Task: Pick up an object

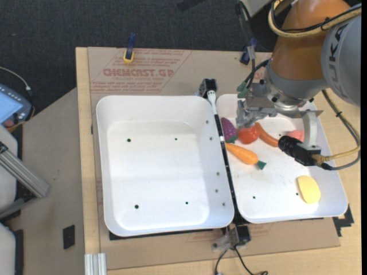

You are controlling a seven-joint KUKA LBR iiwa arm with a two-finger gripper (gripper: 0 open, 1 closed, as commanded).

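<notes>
Scanning left to right with the divider [221,148] between the two bins as the landmark: the left bin [114,125] sits left of the divider. Just right of the divider, near its upper half, lies a purple piece [229,129]. Touching it on the far side from the divider is a red tomato [248,135], and below both, also close to the divider, an orange carrot [242,153] with a green tip. The gripper [246,118] hangs directly over the purple piece and tomato; cannot tell if it is open, closed or gripping anything. Further right of the divider are an orange curved piece [266,133], a pink bit [296,136] half hidden by a black fitting [295,149], and a yellow lemon [309,188] lowest and furthest out.

Risk, as a judgement: the targets are packed tight, so coming down could pinch two at once or shove the tomato aside. The round tomato may squirt out. Closeness to the divider could cause a clip on the wall.
</notes>
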